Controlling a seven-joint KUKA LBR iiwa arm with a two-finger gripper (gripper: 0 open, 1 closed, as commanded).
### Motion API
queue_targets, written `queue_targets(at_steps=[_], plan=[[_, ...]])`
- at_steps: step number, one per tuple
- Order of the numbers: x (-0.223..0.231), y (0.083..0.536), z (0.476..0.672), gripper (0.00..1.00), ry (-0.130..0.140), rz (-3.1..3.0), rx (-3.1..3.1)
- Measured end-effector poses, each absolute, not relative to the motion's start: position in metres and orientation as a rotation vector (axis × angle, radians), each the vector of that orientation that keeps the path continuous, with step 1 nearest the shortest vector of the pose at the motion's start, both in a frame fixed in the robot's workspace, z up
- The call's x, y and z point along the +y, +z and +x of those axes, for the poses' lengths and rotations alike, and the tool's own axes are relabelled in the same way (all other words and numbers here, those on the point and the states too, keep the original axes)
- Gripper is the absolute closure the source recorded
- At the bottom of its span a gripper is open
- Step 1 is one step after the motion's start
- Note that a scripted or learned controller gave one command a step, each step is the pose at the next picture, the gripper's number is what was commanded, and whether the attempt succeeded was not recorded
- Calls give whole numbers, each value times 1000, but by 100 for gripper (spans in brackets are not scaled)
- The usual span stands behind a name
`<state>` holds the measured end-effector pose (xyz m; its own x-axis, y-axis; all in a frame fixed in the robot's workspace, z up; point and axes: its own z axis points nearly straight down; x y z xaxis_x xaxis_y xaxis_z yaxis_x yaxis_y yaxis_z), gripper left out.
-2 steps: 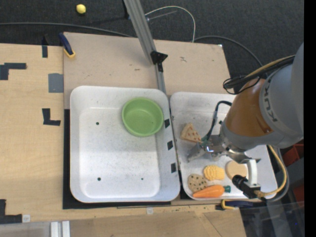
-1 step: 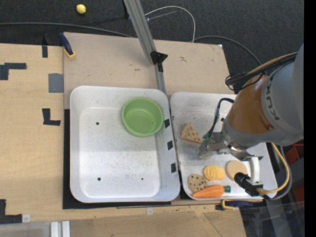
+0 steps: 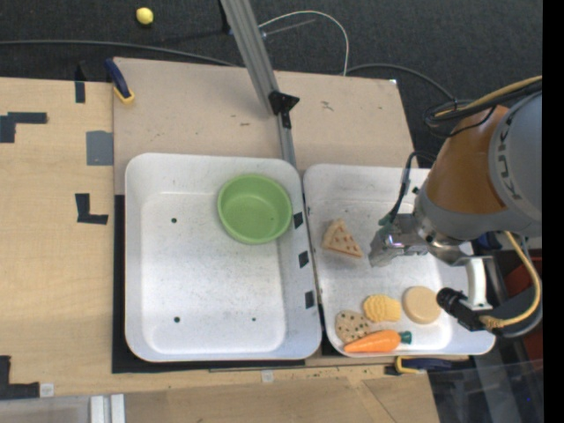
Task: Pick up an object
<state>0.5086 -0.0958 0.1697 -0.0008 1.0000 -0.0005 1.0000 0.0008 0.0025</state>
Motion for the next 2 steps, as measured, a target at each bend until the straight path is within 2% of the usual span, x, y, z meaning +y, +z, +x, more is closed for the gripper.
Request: queue_targets(at_steps=[2], plan=[[-95, 248, 505, 100, 2, 2218, 2222]])
